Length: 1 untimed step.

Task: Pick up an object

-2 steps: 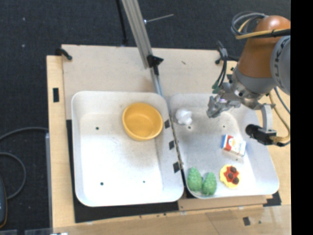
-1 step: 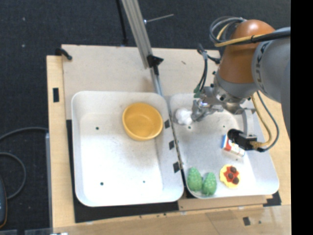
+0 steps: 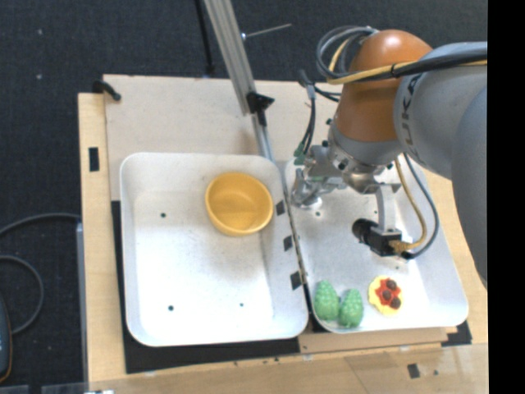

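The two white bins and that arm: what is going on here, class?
A grey and orange robot arm reaches into the right bin, its gripper low near the bin's upper left corner. Two green objects and a yellow and red toy lie at that bin's near edge. A yellow bowl sits in the left bin.

Grey arm w/ orange band, looped blk/yellow cables, silver metal claw.

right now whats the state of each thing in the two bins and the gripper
yellow bowl: upright, open side up, in the left bin, nothing in it
green bumpy toy: lying at the near edge of the right bin
yellow toy with red and dark spots: lying flat beside it, apart from it
gripper: over the far left of the right bin, holding nothing that shows
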### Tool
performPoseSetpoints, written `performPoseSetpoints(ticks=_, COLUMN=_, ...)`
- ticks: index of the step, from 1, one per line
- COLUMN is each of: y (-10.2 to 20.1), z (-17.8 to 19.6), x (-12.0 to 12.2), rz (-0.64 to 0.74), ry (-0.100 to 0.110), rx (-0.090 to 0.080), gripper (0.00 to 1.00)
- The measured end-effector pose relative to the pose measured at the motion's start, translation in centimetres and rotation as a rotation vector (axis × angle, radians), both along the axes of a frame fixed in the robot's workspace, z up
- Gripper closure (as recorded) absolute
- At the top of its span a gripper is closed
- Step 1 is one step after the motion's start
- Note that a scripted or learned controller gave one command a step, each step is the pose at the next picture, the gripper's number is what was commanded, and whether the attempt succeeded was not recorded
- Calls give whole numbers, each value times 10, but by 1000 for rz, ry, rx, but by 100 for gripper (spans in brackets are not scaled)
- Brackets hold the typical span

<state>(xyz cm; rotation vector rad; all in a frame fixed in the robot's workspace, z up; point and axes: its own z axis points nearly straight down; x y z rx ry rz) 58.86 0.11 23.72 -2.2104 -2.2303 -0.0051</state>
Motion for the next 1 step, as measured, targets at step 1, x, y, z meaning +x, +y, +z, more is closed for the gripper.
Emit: performPoseSetpoints(ticks=1, y=45, z=-1, x=-18, rz=-1, ry=1, rx=-1, gripper=100)
